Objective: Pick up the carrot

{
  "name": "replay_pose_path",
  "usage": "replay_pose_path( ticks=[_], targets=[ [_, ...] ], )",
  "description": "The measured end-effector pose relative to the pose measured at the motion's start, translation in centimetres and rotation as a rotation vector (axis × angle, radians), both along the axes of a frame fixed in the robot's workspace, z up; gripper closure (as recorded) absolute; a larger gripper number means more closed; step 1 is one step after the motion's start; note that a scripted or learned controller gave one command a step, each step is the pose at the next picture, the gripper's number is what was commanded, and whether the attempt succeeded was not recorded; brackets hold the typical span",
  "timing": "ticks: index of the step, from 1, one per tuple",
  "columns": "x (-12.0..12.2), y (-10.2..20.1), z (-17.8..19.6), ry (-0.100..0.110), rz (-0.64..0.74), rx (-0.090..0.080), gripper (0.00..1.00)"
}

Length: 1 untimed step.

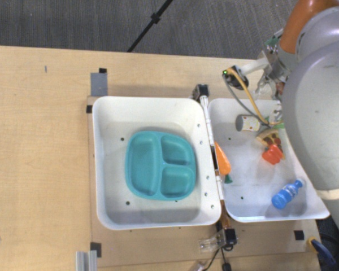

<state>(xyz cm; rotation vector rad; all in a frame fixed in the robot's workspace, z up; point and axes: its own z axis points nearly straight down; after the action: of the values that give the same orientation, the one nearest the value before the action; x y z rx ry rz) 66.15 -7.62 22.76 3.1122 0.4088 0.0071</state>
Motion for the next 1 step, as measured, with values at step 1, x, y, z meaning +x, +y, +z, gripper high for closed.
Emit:
replay_pose_path(
  ticks=[1],
  targets=[
    [-6.23,8.81,-4.36,0.003,-0.047,0.004,0.0]
  ],
)
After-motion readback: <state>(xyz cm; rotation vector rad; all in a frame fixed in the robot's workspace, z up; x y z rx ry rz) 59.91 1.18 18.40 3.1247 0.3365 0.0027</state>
